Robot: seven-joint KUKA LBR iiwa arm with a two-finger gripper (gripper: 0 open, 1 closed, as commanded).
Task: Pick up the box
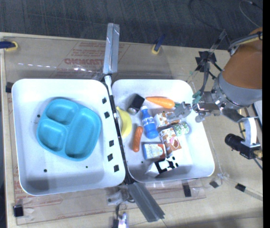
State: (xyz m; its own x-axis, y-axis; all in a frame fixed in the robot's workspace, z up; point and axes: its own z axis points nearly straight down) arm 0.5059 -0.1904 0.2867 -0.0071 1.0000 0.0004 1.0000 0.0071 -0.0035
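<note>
The right bin (199,141) holds a heap of small items. A red and white carton box (171,137) lies near the heap's middle. A pale blue box (153,150) sits to its left, and a black and white box (167,164) lies by the front wall. My gripper (181,109) hangs over the bin's right part, just above and to the right of the carton box, beside the carrot (160,101). Nothing is visibly held in it.
Also in the right bin are a blue bottle (148,123), a banana (124,120), a sausage (137,138) and a black object (136,102). The left bin (25,165) holds a blue divided plate (69,128). Cables and a stand (205,65) rise behind the gripper.
</note>
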